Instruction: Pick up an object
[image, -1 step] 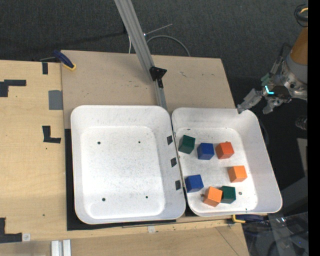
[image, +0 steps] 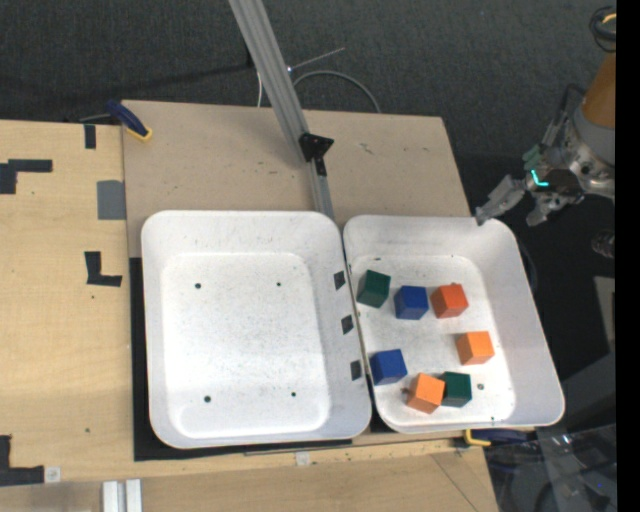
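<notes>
The right bin (image: 500, 245) holds several small cubes. A dark green cube (image: 374, 288), a blue cube (image: 411, 302) and an orange cube (image: 451, 299) stand in a row near its middle. Lower down are a second orange cube (image: 475, 347), a second blue cube (image: 388, 366), a third orange cube (image: 427, 392) and a second green cube (image: 457, 388), the last two touching. My gripper (image: 512, 210) hangs open beyond the bin's far right corner, with nothing between its fingers and well apart from every cube.
The left bin (image: 160, 300) lies beside the right one, sharing a rim. A slanted metal bar (image: 285, 90) runs from the top down to the bins' junction. A blue and yellow clamp (image: 130, 118) sits at the board's far left corner.
</notes>
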